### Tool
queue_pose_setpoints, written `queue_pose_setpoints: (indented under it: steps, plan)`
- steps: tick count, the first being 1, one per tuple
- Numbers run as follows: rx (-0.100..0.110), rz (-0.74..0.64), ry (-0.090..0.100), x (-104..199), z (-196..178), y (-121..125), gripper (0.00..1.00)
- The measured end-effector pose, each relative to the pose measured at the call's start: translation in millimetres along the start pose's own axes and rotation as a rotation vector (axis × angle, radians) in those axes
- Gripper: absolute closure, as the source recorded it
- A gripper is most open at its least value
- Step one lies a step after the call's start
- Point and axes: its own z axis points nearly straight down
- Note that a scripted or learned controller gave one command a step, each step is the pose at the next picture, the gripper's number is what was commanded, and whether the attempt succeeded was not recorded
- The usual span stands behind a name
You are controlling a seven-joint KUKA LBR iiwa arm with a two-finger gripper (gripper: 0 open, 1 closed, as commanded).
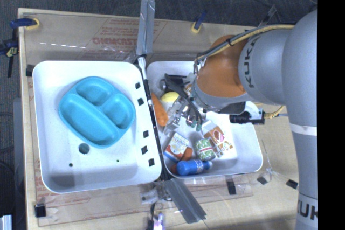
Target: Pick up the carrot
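Carrot in right bin, lying along its left wall, just beside yellow ball. End effector low in same bin, just right of carrot — grip state cannot tell, nothing seen between tips. Step in hand, judged: approach, not yet grasp. Next move calls for shift left onto carrot, alignment across its length, clear of bin wall and snack packets. Blue divided plate in left bin, irrelevant.

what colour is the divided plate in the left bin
Light blue: the divided plate lies in the left bin, clearest in the camera view.
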Motion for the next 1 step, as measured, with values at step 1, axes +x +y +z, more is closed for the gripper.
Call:
queue_pose_setpoints:
  steps: [1]
  plan:
    - [-0.008,0.014,0.021,64.7,-84.8,23.0,1.0]
